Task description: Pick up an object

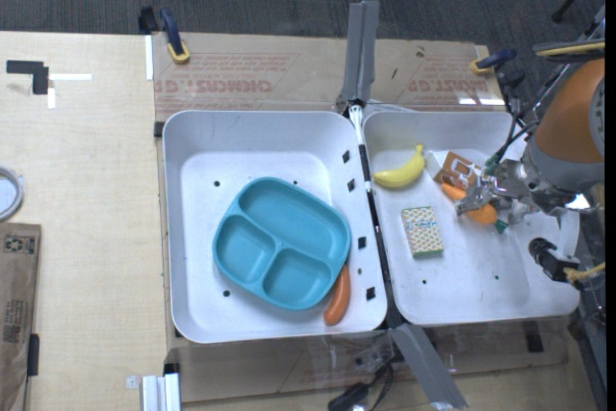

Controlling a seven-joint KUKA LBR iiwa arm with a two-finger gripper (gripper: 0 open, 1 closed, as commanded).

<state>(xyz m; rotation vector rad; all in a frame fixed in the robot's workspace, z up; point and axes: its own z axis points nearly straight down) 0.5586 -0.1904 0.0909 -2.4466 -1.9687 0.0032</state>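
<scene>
Camera view: the gripper (484, 197) sits low over the right bin (462, 298), above its far right part, and I cannot tell its state, since the metal parts there blur into the things under them. Right at its tip lie an orange object (481, 213) and a smaller orange bit (452, 191), too small to name, and touching nothing that I can see clearly. Just left of the gripper is a brown packet (455, 170) with a white mark; its print is unreadable. Further left of the gripper lies a banana (402, 170), and below and left of it a small green-patterned box (422, 232), flat on the bin floor. The arm (570, 125) behind the gripper is cut off by the frame edge, orange band showing, with cables hiding its wrist.

Far left of the gripper, across the divider, the left bin (192, 207) holds a blue tray (279, 244) with three compartments, and a carrot-like orange stick (337, 296) touches the tray's near right edge. Beyond both bins a cardboard sheet (250, 72) carries red lettering, mirrored and faint; it cannot be read with certainty. A clamp (173, 36) grips its far left corner.
</scene>
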